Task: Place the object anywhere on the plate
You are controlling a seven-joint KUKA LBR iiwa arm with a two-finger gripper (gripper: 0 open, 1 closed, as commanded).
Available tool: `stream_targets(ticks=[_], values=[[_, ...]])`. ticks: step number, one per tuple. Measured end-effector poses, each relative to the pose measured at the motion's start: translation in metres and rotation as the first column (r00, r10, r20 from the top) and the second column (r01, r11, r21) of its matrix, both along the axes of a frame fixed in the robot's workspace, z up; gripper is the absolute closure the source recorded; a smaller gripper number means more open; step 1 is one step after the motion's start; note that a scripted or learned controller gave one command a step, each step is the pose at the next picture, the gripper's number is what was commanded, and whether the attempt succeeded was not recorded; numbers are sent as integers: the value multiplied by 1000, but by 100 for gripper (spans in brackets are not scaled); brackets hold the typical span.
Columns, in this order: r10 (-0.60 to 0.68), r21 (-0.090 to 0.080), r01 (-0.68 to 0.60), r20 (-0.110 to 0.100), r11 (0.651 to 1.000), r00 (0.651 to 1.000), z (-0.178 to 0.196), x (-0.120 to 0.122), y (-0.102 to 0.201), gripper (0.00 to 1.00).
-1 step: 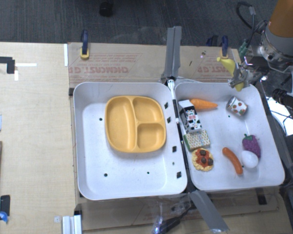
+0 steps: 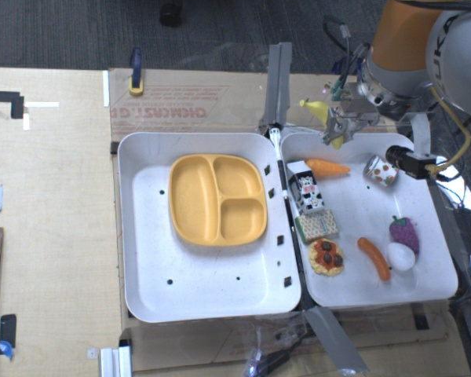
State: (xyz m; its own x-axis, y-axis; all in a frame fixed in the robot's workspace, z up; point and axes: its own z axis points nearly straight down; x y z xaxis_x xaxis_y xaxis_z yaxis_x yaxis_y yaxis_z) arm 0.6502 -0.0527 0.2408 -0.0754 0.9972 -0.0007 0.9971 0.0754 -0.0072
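A yellow three-compartment plate (image 2: pixel 217 199) lies in the left bin (image 2: pixel 141 234). My gripper (image 2: pixel 335 126) hangs over the back left corner of the right bin (image 2: pixel 432 281). It is shut on a yellow banana (image 2: pixel 317 109), which sticks out on both sides of the fingers and is lifted above the bin's rim. The plate lies well to the left of the gripper and nearer the front, across the divider between the bins.
The right bin holds an orange carrot (image 2: pixel 326 167), a small milk carton (image 2: pixel 306 191), a cracker (image 2: pixel 317 225), a pizza slice (image 2: pixel 327 256), a sausage (image 2: pixel 374 258), a white egg (image 2: pixel 401 256), purple grapes (image 2: pixel 403 231) and a spotted cup (image 2: pixel 381 170). A metal post (image 2: pixel 279 85) stands behind the divider.
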Motion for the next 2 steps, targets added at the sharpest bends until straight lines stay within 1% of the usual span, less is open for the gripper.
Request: stream_targets(ticks=[1,2], values=[[177,1,-177,0,984,984,-18,8,65,100],[340,2,-340,0,940,940,-42,-33,108,100]])
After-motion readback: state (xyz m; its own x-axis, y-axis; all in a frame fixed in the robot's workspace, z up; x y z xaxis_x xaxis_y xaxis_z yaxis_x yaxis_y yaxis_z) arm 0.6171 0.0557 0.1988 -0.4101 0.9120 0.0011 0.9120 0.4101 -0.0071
